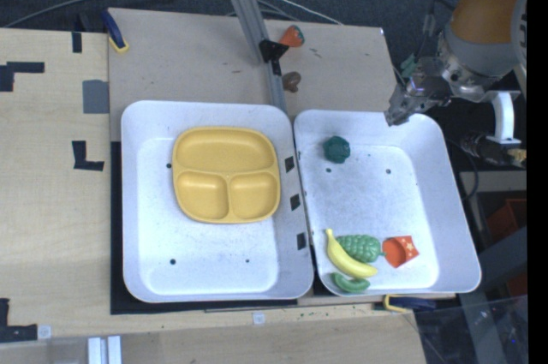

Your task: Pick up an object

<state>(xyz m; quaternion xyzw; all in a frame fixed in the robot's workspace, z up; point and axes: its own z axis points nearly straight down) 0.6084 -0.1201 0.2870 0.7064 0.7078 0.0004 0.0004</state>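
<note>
- Setting: a wooden bench [205, 45] on dark carpet, bearing two shallow white bins side by side, with a grey pole slanting down to the seam between them.
- Left bin [145, 182]: holds a yellow divided plate [227, 174], lying flat toward the far side.
- Right bin [428, 182]: holds four small toy foods.
  - A dark green ball-shaped piece [336, 149], alone near the far left corner, well apart from the rest.
  - A yellow banana [345, 258], curved, touching a bumpy green piece [361, 246] at the near edge.
  - A smaller green piece [349, 283], just under the banana's tip.
  - A red piece [400, 251], just beside the bumpy green one.
- Gripper [399, 111]: poised over the far right corner of the right bin, tilted; nothing appears between its tips, and how wide it stands is not legible from here.
- Handling, judged: all pieces look like light, stiff plastic, likely smooth and prone to slipping.
  - The lone green ball appears the easiest pick, with clear room on every side; a grasp across its middle suits it.
  - The banana would take a pinch across its narrow body, though its neighbours crowd it.
</note>
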